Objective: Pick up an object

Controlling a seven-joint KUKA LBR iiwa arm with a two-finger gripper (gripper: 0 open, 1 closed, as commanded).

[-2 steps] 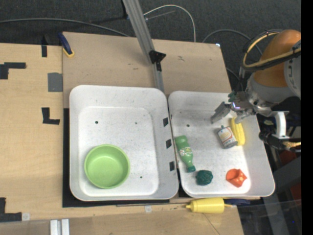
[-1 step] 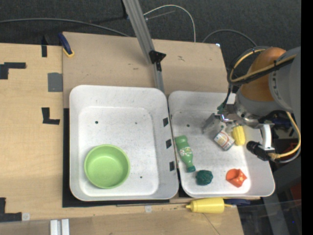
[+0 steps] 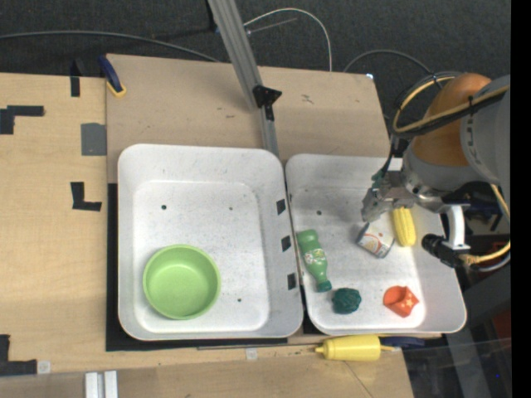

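Gripper (image 3: 375, 208) hangs low in the right bin (image 3: 332, 177), just above a small tipped can (image 3: 375, 240); whether it's parted or closed, you cannot tell; the can looks light, stiff and likely slick, so take it across its round sides; beside it lie a yellow corn piece (image 3: 404, 225), green bottle (image 3: 314, 259), dark green lump (image 3: 347, 299) and red piece (image 3: 401, 300); the left bin (image 3: 199, 168) holds a green bowl (image 3: 181, 281).

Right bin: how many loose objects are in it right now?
5. A green bottle near the left wall, a dark green lump and a red piece along the near edge, a small can and a yellow corn cob beside the pincer, which might hide more.
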